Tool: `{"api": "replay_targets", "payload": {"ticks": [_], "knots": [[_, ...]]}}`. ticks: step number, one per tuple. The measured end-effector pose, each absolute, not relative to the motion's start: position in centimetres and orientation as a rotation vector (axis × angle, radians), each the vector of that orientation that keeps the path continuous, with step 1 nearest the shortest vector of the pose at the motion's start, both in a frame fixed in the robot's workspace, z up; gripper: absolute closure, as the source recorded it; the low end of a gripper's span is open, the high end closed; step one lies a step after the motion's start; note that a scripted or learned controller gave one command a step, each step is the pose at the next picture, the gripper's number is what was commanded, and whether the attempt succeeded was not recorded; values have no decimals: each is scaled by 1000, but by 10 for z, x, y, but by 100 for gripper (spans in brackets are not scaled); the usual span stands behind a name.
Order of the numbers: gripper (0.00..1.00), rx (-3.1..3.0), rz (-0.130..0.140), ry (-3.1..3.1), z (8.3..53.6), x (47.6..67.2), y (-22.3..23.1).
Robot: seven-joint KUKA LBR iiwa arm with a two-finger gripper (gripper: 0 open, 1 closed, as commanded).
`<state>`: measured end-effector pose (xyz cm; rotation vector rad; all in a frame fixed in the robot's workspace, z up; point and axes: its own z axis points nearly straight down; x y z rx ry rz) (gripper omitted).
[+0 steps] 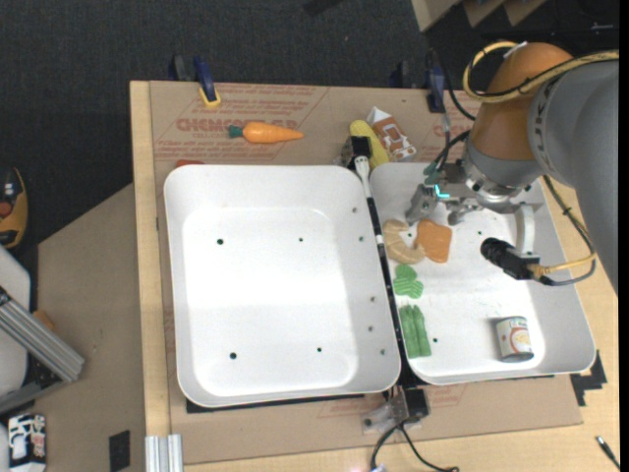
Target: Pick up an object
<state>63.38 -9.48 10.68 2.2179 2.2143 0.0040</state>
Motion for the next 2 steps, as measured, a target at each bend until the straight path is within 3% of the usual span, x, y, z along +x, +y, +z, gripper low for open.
{"api": "replay_targets", "payload": {"ticks": [1,2], "knots": [[100,2217,7,2212,117,634,-95],[100,2225,-4,2223,92,621,-91]]}}
